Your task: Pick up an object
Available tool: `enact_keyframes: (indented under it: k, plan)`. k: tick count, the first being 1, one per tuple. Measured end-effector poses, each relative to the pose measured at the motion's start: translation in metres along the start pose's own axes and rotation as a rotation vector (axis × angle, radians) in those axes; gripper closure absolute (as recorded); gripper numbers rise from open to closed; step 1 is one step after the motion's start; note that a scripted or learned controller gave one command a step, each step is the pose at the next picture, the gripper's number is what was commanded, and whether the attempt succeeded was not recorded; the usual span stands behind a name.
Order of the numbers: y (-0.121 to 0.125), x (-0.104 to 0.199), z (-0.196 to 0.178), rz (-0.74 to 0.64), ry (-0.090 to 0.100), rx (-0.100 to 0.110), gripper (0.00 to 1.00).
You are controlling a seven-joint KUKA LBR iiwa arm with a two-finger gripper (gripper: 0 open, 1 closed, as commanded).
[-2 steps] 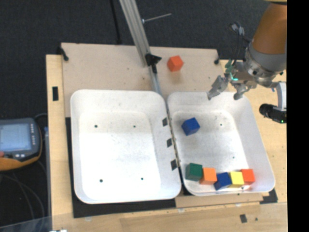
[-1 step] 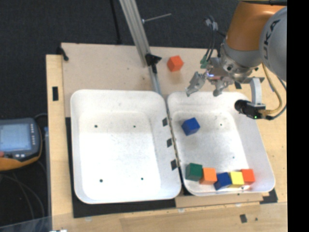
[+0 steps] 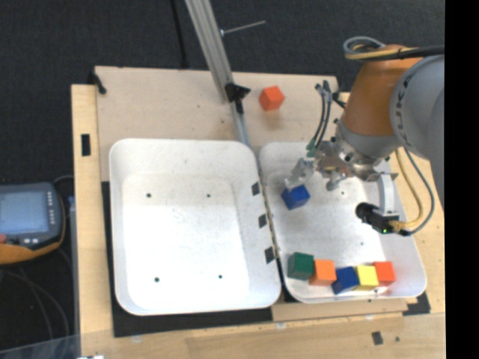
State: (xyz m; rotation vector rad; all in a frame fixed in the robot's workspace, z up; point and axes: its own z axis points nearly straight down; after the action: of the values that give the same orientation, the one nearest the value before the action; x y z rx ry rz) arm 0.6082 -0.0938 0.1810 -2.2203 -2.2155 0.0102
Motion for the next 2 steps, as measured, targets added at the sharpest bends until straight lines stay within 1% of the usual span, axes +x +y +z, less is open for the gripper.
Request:
enact_keyframes:
  k: [1,2]
  plan:
    - [-0.024,-0.008,0.086,0.000,0.000,-0.010,0.00]
    - [0.040,-0.063,0.082,0.000,-0.003,-0.016,0.00]
